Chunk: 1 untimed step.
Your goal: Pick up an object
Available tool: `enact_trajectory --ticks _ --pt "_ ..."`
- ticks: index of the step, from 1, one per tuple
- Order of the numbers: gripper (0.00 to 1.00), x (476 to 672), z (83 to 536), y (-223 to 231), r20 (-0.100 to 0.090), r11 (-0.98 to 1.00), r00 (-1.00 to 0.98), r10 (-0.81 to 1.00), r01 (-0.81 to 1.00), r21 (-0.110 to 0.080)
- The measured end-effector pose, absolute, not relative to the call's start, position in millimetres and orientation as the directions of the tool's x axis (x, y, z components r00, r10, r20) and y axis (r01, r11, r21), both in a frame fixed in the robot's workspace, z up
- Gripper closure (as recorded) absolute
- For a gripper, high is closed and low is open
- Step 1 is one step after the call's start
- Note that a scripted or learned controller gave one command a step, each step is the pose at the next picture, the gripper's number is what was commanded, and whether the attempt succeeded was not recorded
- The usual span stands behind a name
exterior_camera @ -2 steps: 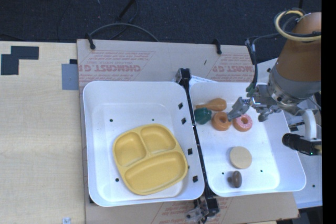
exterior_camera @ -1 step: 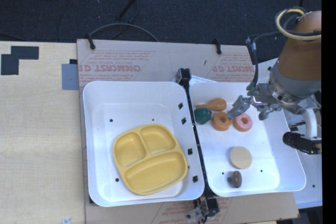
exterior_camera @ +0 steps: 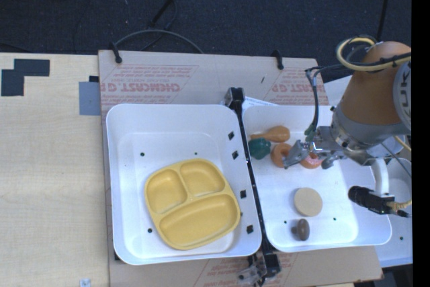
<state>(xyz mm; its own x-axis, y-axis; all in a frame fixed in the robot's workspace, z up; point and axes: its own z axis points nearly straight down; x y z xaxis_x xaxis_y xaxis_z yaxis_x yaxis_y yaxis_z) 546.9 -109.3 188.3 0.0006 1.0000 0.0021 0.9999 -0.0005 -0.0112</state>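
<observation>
Orange object [exterior_camera: 278, 154] beside tool [exterior_camera: 300, 156]; cardboard [exterior_camera: 154, 80] reads "CHEMCRZT".

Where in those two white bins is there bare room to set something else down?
In the left bin, the floor behind and left of the yellow divided tray. In the right bin, the front right corner beyond the tan disc and brown lump. The back is crowded: end effector, green piece, orange pieces.

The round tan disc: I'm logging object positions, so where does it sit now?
The round tan disc lies in the right white bin, toward its near side, just above the small dark brown lump and below the hand.
</observation>
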Motion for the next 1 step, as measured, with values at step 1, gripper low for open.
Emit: enact_trajectory --ticks 1 --pt "0.00 544.3 142.8 -104.1 0.003 0.000 0.000 1.000 1.000 -0.010"
